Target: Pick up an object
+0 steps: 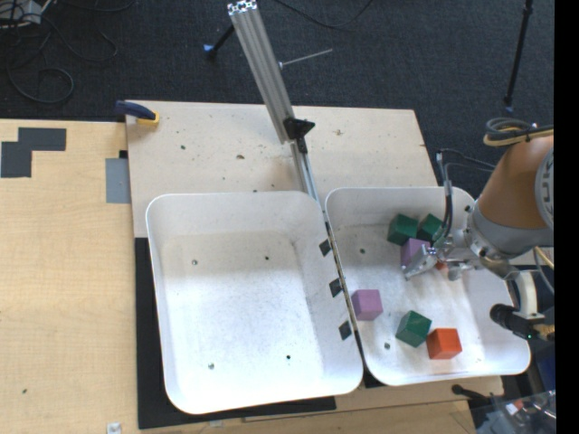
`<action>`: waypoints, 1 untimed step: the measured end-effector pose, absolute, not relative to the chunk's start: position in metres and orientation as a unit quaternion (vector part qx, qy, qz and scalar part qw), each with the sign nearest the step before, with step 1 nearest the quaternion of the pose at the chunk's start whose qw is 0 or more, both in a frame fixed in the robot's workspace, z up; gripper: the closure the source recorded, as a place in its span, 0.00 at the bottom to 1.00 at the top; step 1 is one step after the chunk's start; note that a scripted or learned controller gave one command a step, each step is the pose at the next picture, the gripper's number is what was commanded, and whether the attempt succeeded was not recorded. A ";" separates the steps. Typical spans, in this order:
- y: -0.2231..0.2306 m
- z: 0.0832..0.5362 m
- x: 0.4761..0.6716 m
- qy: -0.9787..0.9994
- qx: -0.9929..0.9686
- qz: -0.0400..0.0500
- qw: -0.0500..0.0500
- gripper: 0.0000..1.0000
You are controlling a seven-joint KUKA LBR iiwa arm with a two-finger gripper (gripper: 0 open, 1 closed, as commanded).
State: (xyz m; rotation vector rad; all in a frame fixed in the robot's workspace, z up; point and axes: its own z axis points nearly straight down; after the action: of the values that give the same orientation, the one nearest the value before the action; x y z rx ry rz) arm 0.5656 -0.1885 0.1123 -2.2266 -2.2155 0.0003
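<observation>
**Reaching into the right bin: gripper among the blocks**

Lying against the gripper (431,259) is a purple block (414,252), in the upper middle of the right bin (507,362). The metal fingers sit at this block's right side, touching or nearly touching it; whether they clasp it, and how far apart they stand, cannot be told from here. Just above the purple block, towards the bin's far edge, rest two dark green blocks (403,229), close together, the right one partly hidden by the gripper. A second purple block (366,304) lies near the bin's left wall, about halfway down. Near the front edge sit another green block (413,327) and, just to its right, an orange block (443,343), almost touching. The arm (516,197), its orange band prominent, enters over the bin's right rim. The left bin (181,242) adjoins the right along a shared middle edge marked by small black clips. Both bins rest on a pale bench (208,147), from whose far side a slanted aluminium rail (262,61) rises.
</observation>
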 end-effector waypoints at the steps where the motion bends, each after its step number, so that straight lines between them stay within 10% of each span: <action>1: -0.189 0.120 0.565 -0.703 -0.711 0.001 0.002 1.00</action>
State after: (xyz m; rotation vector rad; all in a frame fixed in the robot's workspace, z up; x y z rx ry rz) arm 0.5647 -0.1894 0.1203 -2.2313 -2.2060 0.0023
